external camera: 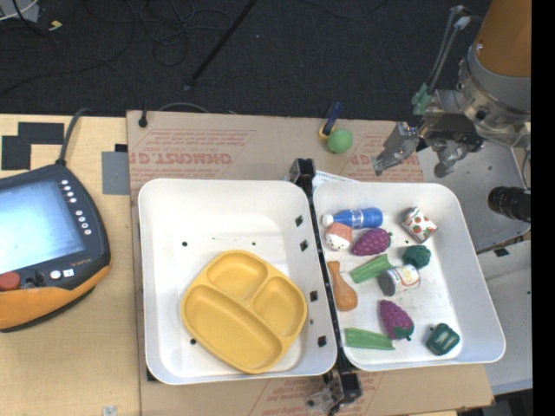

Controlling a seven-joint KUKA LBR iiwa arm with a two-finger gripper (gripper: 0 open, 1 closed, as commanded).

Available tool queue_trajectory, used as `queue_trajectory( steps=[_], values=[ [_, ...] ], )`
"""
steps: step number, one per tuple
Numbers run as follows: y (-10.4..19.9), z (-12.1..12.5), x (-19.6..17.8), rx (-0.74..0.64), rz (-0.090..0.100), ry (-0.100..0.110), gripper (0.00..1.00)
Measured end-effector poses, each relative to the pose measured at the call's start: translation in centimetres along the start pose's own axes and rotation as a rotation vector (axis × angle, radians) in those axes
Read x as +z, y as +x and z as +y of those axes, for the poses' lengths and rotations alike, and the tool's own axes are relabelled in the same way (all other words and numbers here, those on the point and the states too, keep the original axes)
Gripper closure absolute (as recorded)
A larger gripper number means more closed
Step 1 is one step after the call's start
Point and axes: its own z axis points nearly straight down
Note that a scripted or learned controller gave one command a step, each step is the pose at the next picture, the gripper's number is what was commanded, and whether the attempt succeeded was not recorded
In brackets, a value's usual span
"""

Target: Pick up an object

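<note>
arm (501, 50): orange band | grey wrist | metal gripper (416, 150), possibly cabled

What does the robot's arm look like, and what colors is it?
The arm comes in at the top right. It has a big orange band up high and a grey metal ring below that. The gripper is grey and silvery, with thin metal fingers, a small green bit on its side and a thin grey tube looping up beside it.

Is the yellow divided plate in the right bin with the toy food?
No, the yellow divided plate lies in the left bin; the toy food sits in the right bin.
</note>
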Motion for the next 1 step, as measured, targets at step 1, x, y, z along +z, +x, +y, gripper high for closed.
queue_trajectory(
  steps=[1],
  values=[
    [-0.30, 0.22, 0.00, 0.005, -0.003, 0.015, 1.00]
  ],
)
